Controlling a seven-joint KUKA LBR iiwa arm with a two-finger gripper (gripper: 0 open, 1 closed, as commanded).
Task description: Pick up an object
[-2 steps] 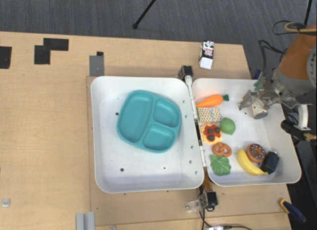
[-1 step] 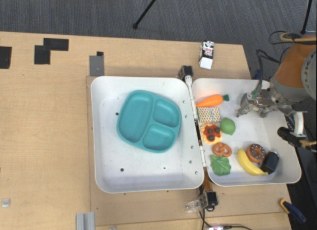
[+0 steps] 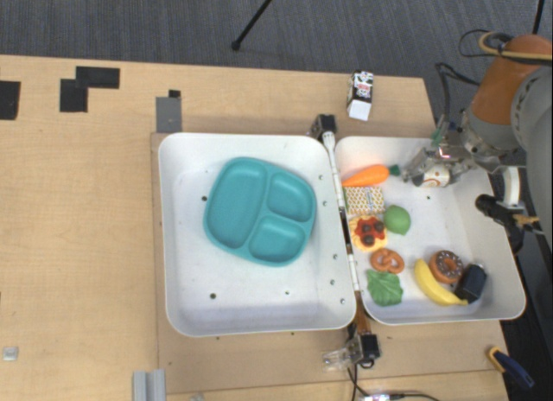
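gripper (image 3: 429, 168) low over right bin (image 3: 492, 244) far corner, near carrot (image 3: 366, 175) — finger state unclear, cannot tell.

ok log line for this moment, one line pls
arm: over right bin far corner | gripper: near carrot, nothing seen held | left bin: teal tray

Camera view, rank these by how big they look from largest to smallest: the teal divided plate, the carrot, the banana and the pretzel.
1. teal divided plate, largest by far.
2 and 3. banana and carrot look about alike in length, so I won't rank them; the banana is partly covered.
4. pretzel, smallest.
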